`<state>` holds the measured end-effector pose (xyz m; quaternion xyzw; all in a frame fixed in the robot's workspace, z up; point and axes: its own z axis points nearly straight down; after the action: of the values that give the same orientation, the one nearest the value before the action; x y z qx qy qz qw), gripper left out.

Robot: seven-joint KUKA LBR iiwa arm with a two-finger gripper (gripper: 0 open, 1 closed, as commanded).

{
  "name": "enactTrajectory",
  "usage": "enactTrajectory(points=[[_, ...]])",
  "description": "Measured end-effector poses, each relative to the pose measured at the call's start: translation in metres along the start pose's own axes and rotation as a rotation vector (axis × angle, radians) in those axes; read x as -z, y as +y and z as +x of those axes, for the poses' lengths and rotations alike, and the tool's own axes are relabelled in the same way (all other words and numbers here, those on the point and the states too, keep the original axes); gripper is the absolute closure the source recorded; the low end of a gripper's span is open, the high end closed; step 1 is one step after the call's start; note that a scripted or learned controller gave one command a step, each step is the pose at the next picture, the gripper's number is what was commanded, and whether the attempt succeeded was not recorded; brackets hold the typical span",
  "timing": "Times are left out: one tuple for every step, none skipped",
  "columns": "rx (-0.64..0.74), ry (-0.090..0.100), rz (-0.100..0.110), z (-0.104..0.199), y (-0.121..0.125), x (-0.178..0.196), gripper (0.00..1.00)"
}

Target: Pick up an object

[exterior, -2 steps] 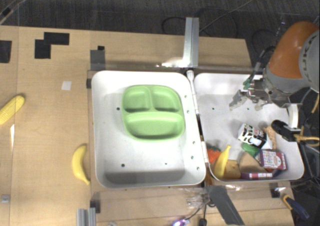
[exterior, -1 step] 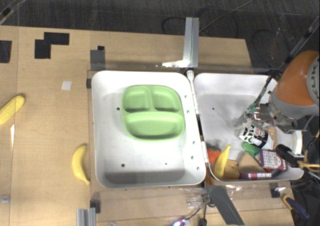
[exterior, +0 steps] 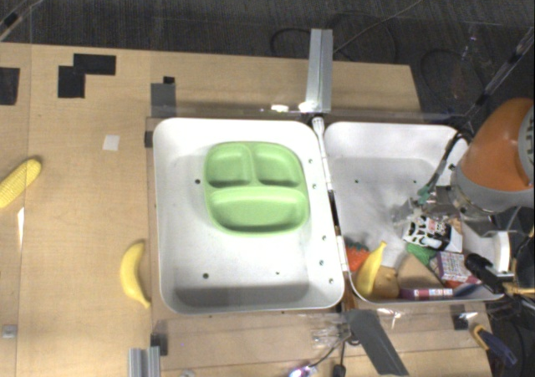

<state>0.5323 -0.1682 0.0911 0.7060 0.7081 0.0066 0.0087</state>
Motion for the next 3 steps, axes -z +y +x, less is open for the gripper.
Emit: enactTrajectory(points=[[0.003,0.002,-0.004,0.001,0.003,0.011,1.00],[0.113,0.003,0.015,0.034,0.080,0.103,1.00],[0.075,0.003,0.019,-0.031,-0.010,0.038,1.00]])
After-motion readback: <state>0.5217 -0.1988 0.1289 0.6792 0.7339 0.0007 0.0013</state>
